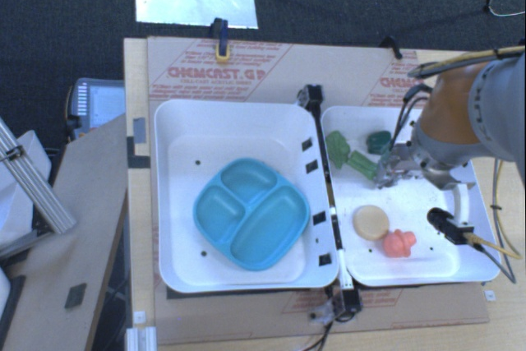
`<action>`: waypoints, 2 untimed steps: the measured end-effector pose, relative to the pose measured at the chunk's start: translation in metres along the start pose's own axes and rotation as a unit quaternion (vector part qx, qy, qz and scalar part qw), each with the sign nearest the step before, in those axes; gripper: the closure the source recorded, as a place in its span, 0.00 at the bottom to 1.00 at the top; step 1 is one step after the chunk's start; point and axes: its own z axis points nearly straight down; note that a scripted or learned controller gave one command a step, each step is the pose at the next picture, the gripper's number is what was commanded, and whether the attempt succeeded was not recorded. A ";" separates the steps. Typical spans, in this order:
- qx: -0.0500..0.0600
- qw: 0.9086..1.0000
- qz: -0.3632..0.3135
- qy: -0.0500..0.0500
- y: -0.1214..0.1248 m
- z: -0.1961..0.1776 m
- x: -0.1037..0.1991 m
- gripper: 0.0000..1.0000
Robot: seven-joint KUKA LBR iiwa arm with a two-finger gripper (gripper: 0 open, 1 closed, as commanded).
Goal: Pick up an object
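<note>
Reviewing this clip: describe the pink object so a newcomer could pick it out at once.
Look in the right white bin, at its near edge. The pink object lies there, touching the tan disc on its left. It is the one lumpy pink piece; the green items sit farther back near the gripper.

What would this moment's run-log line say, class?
arm: over right bin | gripper: beside green block | grasp: unclear | blue tray: left bin

**Arm Lowered Into the Right Bin**

A blue divided plate (251,212) is seen lying in the left bin (177,136). In the right bin (411,263), a green object (348,154), a dark green piece (379,141), a tan disc (371,222) and a pink toy (399,243) are scattered. The gripper (386,173) is positioned just beside the green object.
</note>
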 end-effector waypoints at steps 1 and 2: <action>-0.002 1.000 -0.002 0.000 -0.001 -0.055 0.010 1.00; -0.003 1.000 -0.003 0.000 0.010 -0.114 0.015 1.00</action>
